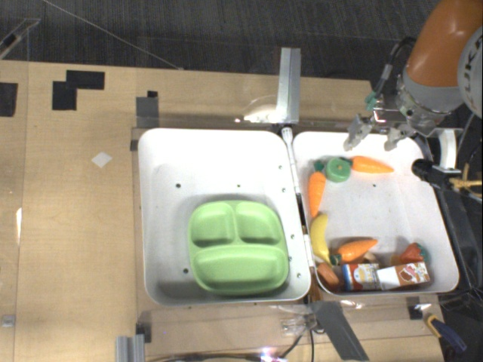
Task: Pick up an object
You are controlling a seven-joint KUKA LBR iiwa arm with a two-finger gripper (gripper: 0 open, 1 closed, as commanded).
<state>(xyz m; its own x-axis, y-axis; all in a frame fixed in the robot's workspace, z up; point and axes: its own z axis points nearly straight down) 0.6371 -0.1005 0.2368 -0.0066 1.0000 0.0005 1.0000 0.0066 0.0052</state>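
My gripper (373,137) hangs over the far edge of the right bin (392,217), its two fingers spread apart with nothing between them. Just below it lies an orange carrot (371,165) beside a green round piece (337,170). A second carrot (315,193) lies along the bin's left wall, with a yellow banana (321,236) below it. Near the front sit another orange carrot (355,248) and a juice carton (386,275).
The left bin (173,172) holds a green divided plate (238,246). A metal post (289,85) stands behind the divider between the bins. Black cables and fittings (441,173) run along the right bin's right side.
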